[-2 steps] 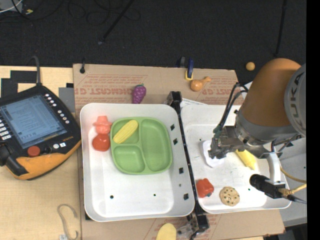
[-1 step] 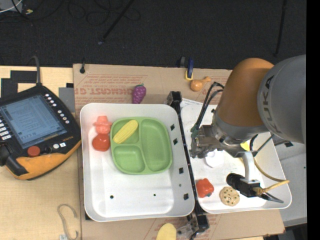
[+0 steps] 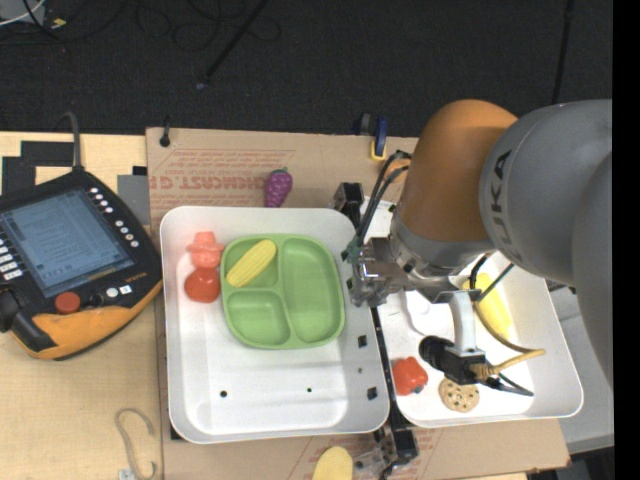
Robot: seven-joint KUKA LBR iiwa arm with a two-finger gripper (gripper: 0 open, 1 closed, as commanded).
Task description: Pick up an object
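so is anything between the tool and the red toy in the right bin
Nothing visible does. The tool hangs by the left wall of the right bin, and the red toy lies nearer the camera, with bare bin floor between. The cookie sits off to the side.

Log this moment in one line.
gripper: between the bins | corn: on green plate, left bin | cookie, red toy: right bin

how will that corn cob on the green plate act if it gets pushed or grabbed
The corn cob looks rounded and lies in a compartment of the green divided plate, so a push would probably roll it against the ridge. It looks like a moulded toy, likely stiff and light.
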